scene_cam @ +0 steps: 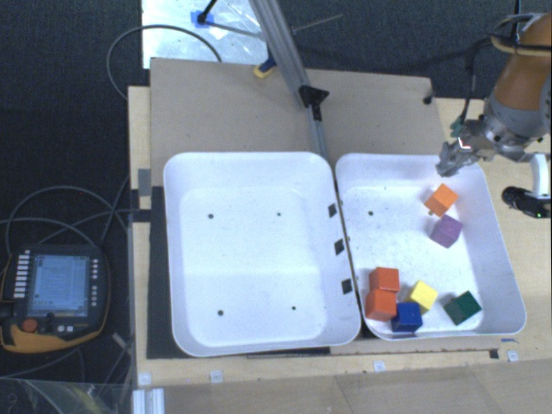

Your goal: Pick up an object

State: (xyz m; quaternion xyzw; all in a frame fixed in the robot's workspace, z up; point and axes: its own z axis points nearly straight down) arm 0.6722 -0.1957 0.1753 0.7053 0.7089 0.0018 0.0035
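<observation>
gripper over right bin's far edge | orange cube just below (apart)

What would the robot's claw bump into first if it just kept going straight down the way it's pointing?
Probably the light orange block, just below and left of the gripper, or the right bin's floor beside it. Depth is hard to judge from this single view.

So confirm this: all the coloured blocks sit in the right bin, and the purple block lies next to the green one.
Wrong neighbour. The camera view shows the purple block beside the orange block; the green block sits apart, near the right bin's front corner.
</observation>
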